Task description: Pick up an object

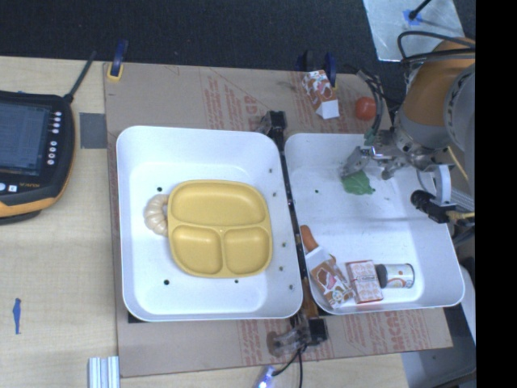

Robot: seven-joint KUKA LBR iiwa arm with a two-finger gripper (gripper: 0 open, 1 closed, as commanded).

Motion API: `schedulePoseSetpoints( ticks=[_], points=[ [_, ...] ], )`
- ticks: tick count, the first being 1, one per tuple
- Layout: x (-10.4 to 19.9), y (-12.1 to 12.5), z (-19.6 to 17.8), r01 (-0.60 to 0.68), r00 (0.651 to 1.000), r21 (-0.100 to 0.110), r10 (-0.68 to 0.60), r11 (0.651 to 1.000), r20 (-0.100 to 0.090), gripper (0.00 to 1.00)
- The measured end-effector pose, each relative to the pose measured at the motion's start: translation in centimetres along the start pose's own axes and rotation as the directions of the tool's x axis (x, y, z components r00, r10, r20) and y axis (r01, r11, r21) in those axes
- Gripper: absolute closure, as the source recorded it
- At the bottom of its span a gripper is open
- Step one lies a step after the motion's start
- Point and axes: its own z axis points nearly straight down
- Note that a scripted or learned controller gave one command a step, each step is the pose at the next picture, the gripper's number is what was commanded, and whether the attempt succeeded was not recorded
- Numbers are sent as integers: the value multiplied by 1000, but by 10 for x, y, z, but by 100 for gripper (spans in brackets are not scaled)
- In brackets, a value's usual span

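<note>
This is a robotics lab or test cell. A robot teach pendant [31, 153] with a screen and cable lies on the wooden bench [56, 297]. Two white bins [133, 217] sit on taped-down cardboard [202, 95], held by clamps [117, 59]. Cables [428, 43] trail above dark carpet [202, 14], beside the grey and orange arm [440, 95].

Grey arm [440, 95] reaching from right, gripper [365, 165] lowered, wrist angled down
</note>
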Motion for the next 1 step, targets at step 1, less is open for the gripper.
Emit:
schedulePoseSetpoints(
  ticks=[1],
  points=[
    [40,0,4,1,1000,2,-1,1000,-1,0]
  ],
)
